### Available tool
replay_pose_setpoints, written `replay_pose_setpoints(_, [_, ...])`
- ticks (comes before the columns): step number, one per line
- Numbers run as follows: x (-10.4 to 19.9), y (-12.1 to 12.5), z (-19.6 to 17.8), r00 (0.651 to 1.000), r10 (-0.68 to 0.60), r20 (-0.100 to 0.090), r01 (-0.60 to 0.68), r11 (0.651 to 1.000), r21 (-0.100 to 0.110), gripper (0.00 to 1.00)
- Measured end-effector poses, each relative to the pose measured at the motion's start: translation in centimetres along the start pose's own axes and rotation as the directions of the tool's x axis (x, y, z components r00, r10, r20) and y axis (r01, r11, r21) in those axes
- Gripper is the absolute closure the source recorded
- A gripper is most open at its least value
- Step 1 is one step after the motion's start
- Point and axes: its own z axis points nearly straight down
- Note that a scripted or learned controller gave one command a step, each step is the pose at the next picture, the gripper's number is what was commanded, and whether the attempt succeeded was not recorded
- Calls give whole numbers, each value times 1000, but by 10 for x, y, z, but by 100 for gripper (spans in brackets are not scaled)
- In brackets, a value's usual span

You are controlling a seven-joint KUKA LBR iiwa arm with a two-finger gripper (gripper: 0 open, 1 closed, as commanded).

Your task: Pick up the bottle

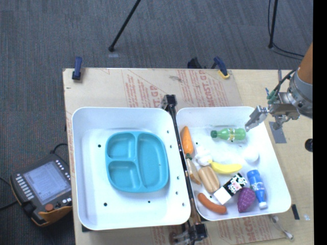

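Fingers (255, 117) look spread (nothing between them), we think. We see the green bottle (229, 133) lying sideways, cap pointing left.

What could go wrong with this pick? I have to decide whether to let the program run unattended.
1. There are two bottles: a green bottle lying on its side and a blue bottle near the purple grapes. The program may target either.
2. The gripper sits above the right bin's rim, so a steep descent could clip it.
3. The green bottle, being round, may roll away if nudged.
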Motion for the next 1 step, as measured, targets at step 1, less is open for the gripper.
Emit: replay_pose_setpoints(1, [-44,-69,187,992,125,-6,-125,992,5,0])
